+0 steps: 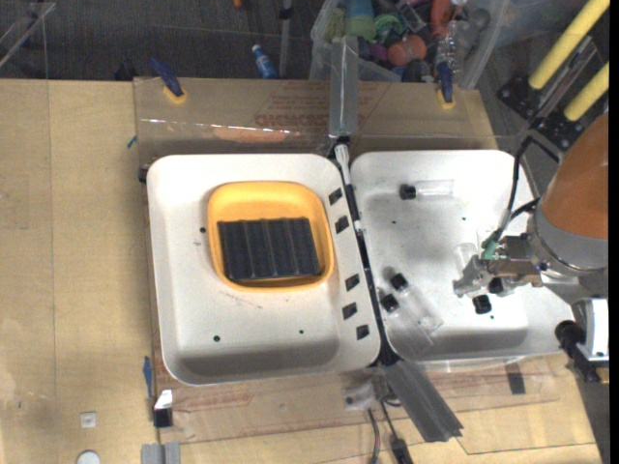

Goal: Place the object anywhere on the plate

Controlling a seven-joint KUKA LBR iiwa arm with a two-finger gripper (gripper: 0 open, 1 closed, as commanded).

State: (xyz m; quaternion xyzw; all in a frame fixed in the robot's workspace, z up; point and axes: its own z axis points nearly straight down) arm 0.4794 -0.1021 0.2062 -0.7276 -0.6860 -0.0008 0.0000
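A yellow-orange plate (224, 204) with rounded corners sits in the left bin (184, 317), towards its far side. A dark, ribbed rectangular object (268, 248) lies flat on the plate and covers most of its middle. My gripper (481, 288) hangs over the right side of the right bin (435, 235), well away from the plate and the dark object. Nothing can be seen held in it. The grey arm with its orange band (580, 201) comes in from the right edge.
In the right bin a small clear tube with a black cap (409, 192) lies near the far wall. Two small black pieces (393, 291) lie by the divider between the bins. A clear crate of colourful toys (406, 13) stands behind the bench.
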